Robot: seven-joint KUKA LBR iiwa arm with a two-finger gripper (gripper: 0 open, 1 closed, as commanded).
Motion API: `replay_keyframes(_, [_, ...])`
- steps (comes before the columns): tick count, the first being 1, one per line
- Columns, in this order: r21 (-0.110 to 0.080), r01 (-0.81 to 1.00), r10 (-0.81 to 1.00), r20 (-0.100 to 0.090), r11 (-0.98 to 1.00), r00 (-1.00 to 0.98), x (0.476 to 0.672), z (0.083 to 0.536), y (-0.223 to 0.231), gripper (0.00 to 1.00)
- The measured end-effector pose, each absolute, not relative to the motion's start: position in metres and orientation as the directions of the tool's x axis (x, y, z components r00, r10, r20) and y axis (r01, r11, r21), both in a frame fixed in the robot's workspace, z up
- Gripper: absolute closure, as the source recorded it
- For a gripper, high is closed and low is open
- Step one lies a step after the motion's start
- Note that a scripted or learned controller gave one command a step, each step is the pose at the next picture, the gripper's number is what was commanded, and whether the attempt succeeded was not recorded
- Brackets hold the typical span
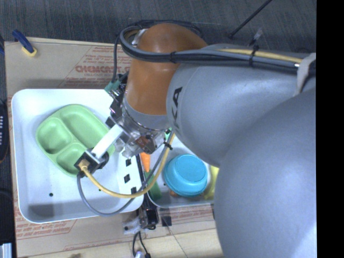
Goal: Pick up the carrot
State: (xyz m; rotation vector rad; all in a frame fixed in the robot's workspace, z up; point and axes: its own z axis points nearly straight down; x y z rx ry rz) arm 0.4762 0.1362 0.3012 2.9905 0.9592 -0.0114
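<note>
With the carrot (145,162) showing as an orange sliver near the divide between the bins, beside the blue bowl (186,175), the pincer (141,144) (its state I cannot tell) should descend squarely over it.

Colour check, both bins

I note a pale green divided tray (70,136) in the white left bin (21,144), a sky-blue bowl (186,175), an orange carrot (145,162), and the grey arm (258,144) with its orange band (156,71).
</note>
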Motion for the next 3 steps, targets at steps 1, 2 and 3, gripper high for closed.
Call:
replay_keyframes(1, [-0.002,0.458,0.458,-0.014,-0.889,0.889,0.477,0.252,0.204,1.00])
replay_keyframes(2, [0.001,0.467,0.467,-0.019,-0.884,0.884,0.478,0.263,0.203,1.00])
replay_keyframes(3, [0.002,0.477,0.477,-0.029,-0.879,0.878,0.477,0.272,0.204,1.00])
